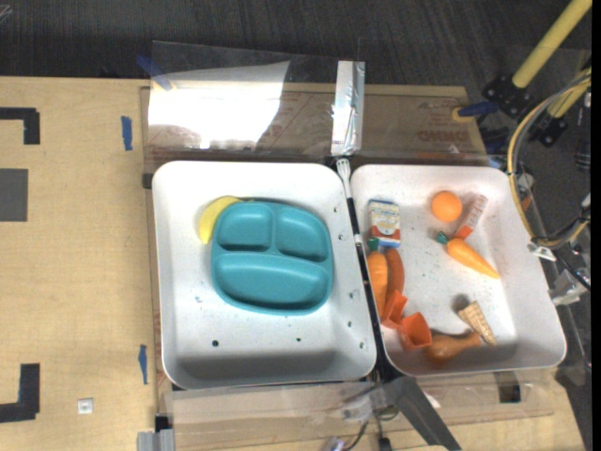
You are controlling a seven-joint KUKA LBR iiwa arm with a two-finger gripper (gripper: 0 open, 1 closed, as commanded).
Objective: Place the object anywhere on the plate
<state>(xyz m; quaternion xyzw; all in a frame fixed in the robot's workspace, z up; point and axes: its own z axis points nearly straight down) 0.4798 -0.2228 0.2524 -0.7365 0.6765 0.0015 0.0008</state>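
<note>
1. The teal plastic plate with three compartments lies in the middle of the left shallow white bin. I see nothing resting in any of its compartments, so I judge the placing not yet done.
2. A flat yellow piece lies in the same bin, touching the plate's upper-left rim and partly hidden by it. It sits beside the plate, not on it.
3. The other candidates lie in the right shallow white bin:
   - a small white and red carton near the dividing wall
   - an orange ball
   - an orange toy carrot just below the ball
   - a tan waffle cone
   - a cluster of orange pieces along the left wall
4. The task does not name its object, so I cannot say which of these it is. None of them is on the plate.
5. I cannot tell how far open my tool is, nor whether it has hold of anything.
6. I judge the step in hand to be the very first one, the pick.
7. The next move calls for settling on one well-separated thing. The ball and the cone stand apart from their neighbours. I then need to come down over the chosen one, close on it, and carry it left across the bin walls to the plate.
</note>
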